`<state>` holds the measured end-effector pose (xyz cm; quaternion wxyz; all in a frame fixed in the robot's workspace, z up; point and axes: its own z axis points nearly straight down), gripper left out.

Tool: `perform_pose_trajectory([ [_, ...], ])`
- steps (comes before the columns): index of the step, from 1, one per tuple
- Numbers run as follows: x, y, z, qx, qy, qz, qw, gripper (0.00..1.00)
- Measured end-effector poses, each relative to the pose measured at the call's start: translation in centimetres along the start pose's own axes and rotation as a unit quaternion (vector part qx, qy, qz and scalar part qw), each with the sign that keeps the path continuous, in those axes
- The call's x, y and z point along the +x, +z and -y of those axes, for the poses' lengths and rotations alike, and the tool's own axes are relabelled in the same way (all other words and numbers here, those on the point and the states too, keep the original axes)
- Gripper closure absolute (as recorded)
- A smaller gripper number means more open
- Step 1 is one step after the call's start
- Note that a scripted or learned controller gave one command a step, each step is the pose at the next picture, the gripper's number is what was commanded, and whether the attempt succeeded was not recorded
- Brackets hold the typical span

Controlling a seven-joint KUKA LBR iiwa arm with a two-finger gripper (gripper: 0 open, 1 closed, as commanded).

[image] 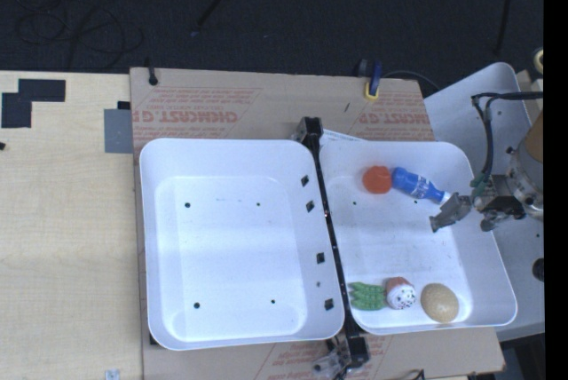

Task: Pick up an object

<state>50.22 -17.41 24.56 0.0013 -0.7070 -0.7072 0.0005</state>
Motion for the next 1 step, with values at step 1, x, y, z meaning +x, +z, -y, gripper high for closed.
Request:
perform_pose_trajectory([
  [1,0.0,0.0,0.0,0.0,0.0,0.0,1.0,0.0],
])
